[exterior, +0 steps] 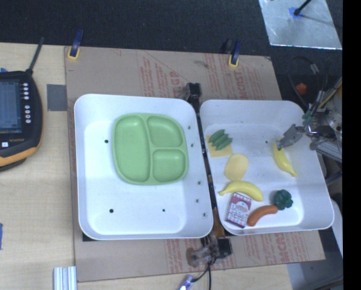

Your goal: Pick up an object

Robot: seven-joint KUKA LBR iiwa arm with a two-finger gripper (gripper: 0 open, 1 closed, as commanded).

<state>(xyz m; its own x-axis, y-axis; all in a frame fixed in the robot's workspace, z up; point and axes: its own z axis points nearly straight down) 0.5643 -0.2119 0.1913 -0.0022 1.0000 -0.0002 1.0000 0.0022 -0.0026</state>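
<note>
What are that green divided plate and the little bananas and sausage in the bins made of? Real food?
Green divided plate: seemingly moulded plastic, matte, one even pale colour with soft rounded ridges.
Bananas and sausage: probably toy plastic, not real; colours are flat and uniform, shapes smooth and simplified.
White bins: likely plastic or coated metal; too little detail to tell.

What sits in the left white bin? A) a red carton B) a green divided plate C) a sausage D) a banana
B: the green divided plate lies in the left bin, while the banana, red carton and sausage lie in the right bin.
</note>
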